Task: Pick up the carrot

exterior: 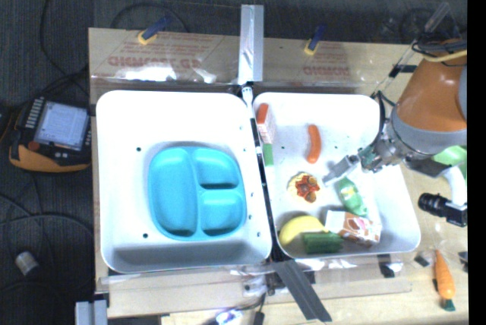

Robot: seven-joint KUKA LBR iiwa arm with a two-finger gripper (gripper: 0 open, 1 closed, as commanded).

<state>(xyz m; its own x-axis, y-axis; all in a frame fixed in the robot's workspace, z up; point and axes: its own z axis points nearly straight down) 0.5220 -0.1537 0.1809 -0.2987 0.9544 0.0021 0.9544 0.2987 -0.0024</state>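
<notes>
The blue tray [197, 190] sits in the left bin [114, 164]; the carrot [313, 143] lies loose in the right bin [395, 240], upper middle. The gripper [343, 164] hovers just right of it, whether clenched I cannot tell; this looks like the approach, and next it must shift left over the carrot and descend.

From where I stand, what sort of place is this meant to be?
Probably a robotics lab test bench, not a kitchen: a robot arm reaches over two white bins, toy food such as a carrot lies in one, and cables trail across the carpet.
</notes>
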